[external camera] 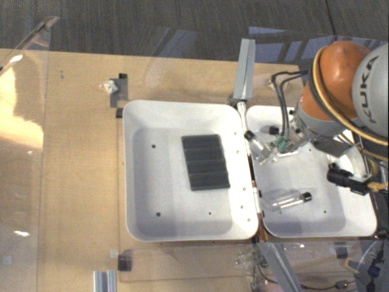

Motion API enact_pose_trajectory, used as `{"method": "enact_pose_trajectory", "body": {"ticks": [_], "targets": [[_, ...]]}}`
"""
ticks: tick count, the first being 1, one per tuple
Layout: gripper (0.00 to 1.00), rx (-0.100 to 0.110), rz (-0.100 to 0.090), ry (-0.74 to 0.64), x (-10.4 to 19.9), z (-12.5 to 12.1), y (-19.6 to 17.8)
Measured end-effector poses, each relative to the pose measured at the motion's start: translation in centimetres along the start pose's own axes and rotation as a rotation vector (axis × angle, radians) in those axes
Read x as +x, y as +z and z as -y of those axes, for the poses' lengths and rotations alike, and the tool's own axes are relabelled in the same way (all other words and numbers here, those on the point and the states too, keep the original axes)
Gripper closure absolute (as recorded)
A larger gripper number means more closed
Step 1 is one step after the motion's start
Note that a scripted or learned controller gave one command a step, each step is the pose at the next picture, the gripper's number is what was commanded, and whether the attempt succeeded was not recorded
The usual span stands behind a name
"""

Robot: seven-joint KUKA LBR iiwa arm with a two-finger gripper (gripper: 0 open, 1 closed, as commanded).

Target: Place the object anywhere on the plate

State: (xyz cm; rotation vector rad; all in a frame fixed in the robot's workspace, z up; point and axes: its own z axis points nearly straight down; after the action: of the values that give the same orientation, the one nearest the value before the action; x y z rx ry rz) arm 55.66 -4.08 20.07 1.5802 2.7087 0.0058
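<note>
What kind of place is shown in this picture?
Probably a robotics lab test bench: a KUKA arm reaches over two white bins fixed on a wooden bench, one holding a dark ribbed plate, the other a clear tube.

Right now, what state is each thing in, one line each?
Plate: flat in the left bin, nothing on it.
Tube: lying on its side in the right bin, apart from the gripper.
Gripper: over the right bin's far left part, above the tube, nothing seen between its fingers.
Left bin: holds the plate.
Right bin: holds the tube.
</note>
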Motion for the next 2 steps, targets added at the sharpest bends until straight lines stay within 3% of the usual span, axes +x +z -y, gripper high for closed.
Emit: {"method": "enact_pose_trajectory", "body": {"ticks": [1,2], "targets": [[1.00,0.003,-0.002,0.086,1.2,-9.9,1.7],[1.00,-0.002,-0.001,-0.321,7.8,-14.9,-0.3]]}}
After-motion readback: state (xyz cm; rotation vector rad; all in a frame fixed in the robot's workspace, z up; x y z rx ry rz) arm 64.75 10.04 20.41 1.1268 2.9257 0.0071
